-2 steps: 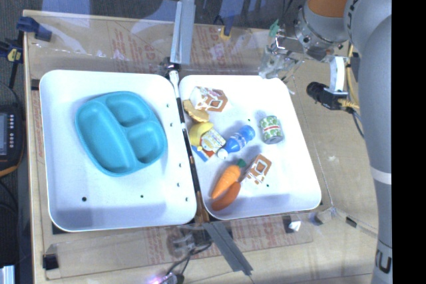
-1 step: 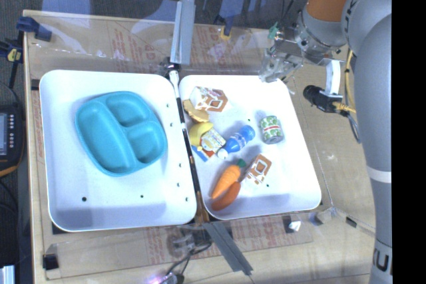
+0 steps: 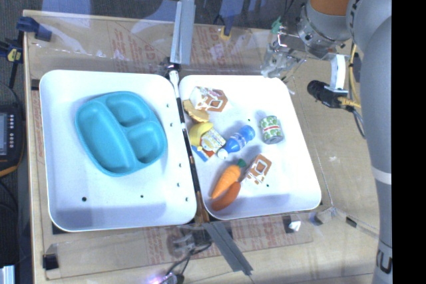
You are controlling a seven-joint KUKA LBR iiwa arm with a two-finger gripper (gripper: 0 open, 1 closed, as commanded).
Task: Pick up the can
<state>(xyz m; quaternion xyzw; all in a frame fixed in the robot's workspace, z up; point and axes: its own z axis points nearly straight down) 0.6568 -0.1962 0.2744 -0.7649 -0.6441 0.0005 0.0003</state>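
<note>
The can [image 3: 271,129] is small, with a green and white label, and lies on its side in the right bin [image 3: 303,176] near that bin's right wall. My gripper [image 3: 275,62] hangs over the far right corner of the right bin, well behind the can and apart from it. Its pale fingers point down at the bin's rim, and nothing shows between them.
The right bin also holds a carton [image 3: 208,101], a yellow item [image 3: 202,134], a blue bottle [image 3: 239,140], a carrot [image 3: 227,184] and a small box [image 3: 259,169]. A blue divided plate [image 3: 121,132] lies in the left bin [image 3: 66,209]. The arm [image 3: 373,63] runs down the right side.
</note>
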